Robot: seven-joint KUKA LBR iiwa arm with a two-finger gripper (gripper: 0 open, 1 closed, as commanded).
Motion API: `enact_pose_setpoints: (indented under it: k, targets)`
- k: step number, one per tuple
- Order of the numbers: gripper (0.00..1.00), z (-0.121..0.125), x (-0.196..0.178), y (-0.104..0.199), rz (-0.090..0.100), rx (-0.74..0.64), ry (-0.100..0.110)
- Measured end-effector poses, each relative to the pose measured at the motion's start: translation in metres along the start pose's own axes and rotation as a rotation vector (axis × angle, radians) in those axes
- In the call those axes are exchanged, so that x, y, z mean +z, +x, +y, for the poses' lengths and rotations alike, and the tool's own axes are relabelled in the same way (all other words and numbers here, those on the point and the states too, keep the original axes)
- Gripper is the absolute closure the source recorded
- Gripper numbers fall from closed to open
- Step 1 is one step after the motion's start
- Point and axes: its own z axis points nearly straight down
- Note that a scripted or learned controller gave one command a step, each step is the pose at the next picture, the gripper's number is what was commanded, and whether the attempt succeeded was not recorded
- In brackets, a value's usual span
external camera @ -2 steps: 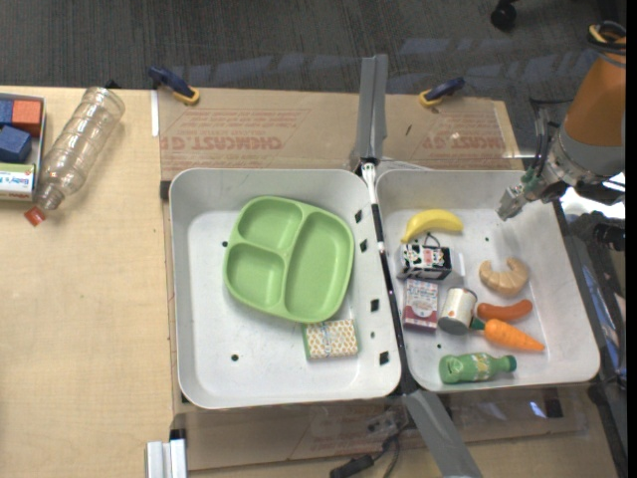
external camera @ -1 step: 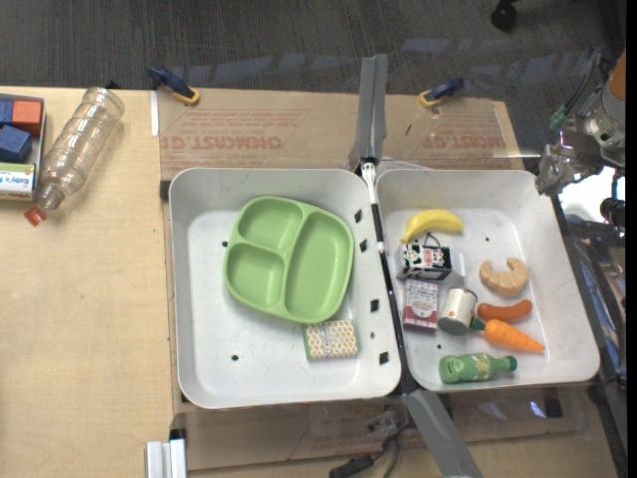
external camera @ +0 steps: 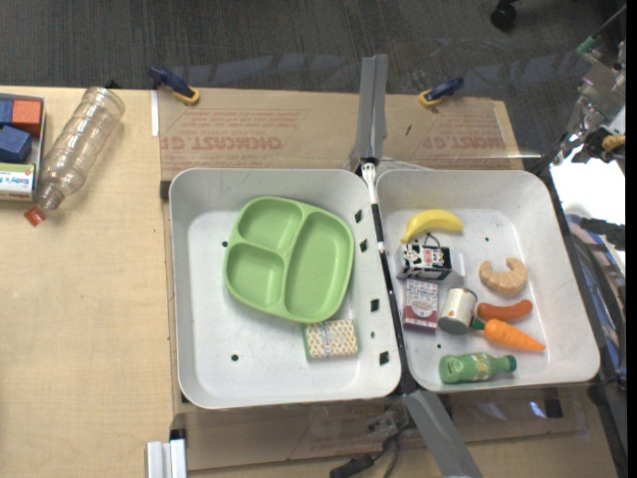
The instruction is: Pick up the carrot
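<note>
At the right edge of the view, above the right bin's (external camera: 542, 192) far corner, hung the end effector (external camera: 600, 118) amid metal and cabling — whether it was clenched or released could not be told. It was well apart from the carrot (external camera: 513, 337), which lay in that bin's near right part, tip pointing right. An orange sausage (external camera: 505, 311) lay just beside it on the far side, a green bottle (external camera: 477, 366) on the near side, and a silver can (external camera: 458, 310) to its left. Further in were a croissant (external camera: 504, 276), a banana (external camera: 431, 224), a black-and-white carton (external camera: 427, 259) and a pink-labelled box (external camera: 420, 303) — their print too small to read. The left bin (external camera: 194, 297) held a green divided plate (external camera: 290, 259) and a patterned packet (external camera: 330, 340). Behind both bins, cardboard (external camera: 239, 127) carried red lettering upside down, only partly legible. On the worktop (external camera: 80, 307) at the left lay a clear bottle (external camera: 75, 142).
</note>
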Motion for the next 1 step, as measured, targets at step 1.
enact_pose_setpoints:
  k: [1]
  targets:
    - [1.0,-0.0004,-0.0072,0.0009,-0.004,-0.004,0.003]
